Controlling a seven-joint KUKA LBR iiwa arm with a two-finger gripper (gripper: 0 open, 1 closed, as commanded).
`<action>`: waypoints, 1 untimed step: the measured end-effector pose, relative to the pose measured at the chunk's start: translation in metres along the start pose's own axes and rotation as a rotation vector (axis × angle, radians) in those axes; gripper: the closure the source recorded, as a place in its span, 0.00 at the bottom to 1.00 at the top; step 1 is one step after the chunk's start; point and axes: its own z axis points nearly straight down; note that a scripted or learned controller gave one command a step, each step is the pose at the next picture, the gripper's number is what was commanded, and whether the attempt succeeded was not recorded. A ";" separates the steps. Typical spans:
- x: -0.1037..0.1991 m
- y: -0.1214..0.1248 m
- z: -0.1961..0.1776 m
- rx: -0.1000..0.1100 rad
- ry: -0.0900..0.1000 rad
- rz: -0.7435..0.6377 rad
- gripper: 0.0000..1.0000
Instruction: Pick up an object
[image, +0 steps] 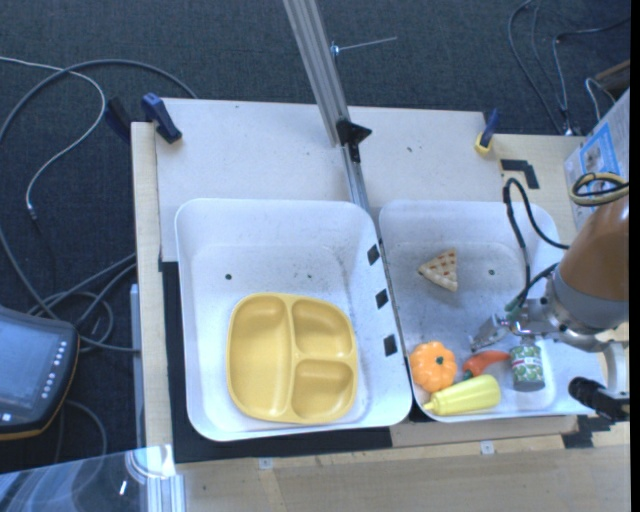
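The right bin (470, 225) holds several small objects. A tan wedge like a pizza slice (439, 270) lies near its middle. An orange pumpkin (433, 365) sits at the front left, beside a yellow corn-like piece (465, 396) at the front rim. A red-orange carrot (487, 360) lies between them and a small green-labelled jar (527, 366). My gripper (497, 331) reaches in from the right, low over the bin, just above the carrot and left of the jar. Nothing is visibly held in it.
In the left bin (200, 250) lies a yellow divided plate (292, 357). A metal pole (322, 60) slants over the back of the bench. The arm's body (600, 270) covers the right bin's right edge. Black cables (520, 215) loop above it.
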 end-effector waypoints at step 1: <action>0.000 0.001 -0.012 -0.005 -0.001 -0.001 1.00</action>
